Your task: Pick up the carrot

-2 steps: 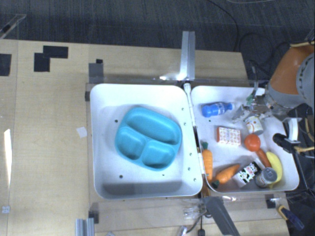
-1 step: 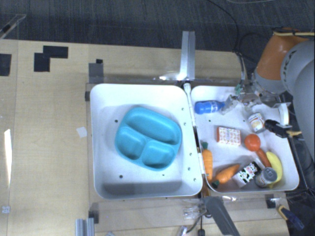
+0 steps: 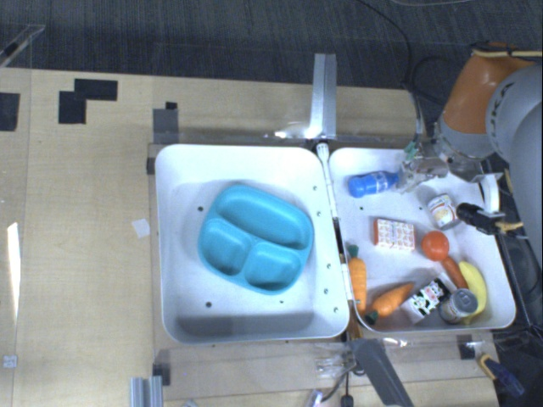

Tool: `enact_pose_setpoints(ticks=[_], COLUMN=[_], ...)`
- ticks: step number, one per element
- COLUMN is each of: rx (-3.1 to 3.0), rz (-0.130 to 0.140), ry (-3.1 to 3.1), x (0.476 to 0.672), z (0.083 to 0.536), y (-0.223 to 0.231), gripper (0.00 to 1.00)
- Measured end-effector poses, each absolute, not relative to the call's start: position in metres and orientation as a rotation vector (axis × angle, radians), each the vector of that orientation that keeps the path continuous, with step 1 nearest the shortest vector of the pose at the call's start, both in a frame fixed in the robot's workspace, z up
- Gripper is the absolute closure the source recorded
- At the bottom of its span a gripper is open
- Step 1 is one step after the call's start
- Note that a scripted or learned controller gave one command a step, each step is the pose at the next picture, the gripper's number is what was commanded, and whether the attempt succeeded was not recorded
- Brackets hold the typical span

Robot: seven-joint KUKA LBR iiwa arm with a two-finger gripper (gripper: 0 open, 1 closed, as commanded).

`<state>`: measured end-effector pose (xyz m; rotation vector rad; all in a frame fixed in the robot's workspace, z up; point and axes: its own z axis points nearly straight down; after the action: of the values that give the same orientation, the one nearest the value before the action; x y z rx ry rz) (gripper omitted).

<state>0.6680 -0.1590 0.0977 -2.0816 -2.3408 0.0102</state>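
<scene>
Barely begun: long orange tapered carrot (image 3: 393, 298) lying untouched at six o'clock in right-hand shallow white bin (image 3: 507, 316) (a second, upright one just beside it, against the divider). End effector (image 3: 422, 164) near twelve o'clock, grip state impossible to tell. Reach, grasp, lift all pending.

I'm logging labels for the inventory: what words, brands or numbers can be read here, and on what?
None can be read.
Small box: red-and-white pattern, too blurred.
Black-and-white carton: print too small.
Can: label blurred.
Blue bottle: no legible text.
</scene>
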Motion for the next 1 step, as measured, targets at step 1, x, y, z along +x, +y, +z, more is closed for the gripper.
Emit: enact_pose_setpoints(ticks=[1], rx=[-2.079], rz=[0.007], ry=[-2.35], x=[0.6699], z=[0.1098], y=[-0.158], gripper=[1.0])
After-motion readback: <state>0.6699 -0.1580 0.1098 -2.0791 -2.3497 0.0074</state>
